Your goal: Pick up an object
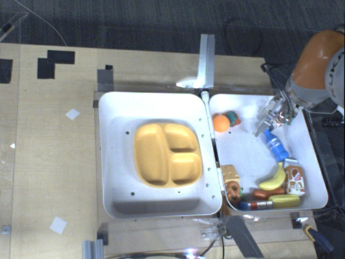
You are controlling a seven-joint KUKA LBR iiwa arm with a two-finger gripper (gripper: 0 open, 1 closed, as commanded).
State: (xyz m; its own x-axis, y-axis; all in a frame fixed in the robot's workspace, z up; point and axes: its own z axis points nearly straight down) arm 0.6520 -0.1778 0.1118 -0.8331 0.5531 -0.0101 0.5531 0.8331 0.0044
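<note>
Wooden worktop [54, 144] bears both bins; pincer [268, 124] hovers at the blue bottle's [276, 145] top, approaching; whether spread or pressed together, I cannot tell. Next: descend, grip.

**Arm reaching in from the right, gripper angled down-left**

The arm [323, 63] enters at the upper right edge of the camera view. Its broad orange band is the most prominent part, rounded and close to the lens, with grey housing showing just below and to the right of it. From that grey wrist section the arm tapers down and to the left into the gripper [268, 122], a small metallic assembly tilted down-left. The assembly is too small and cluttered to make out clearly.
</note>
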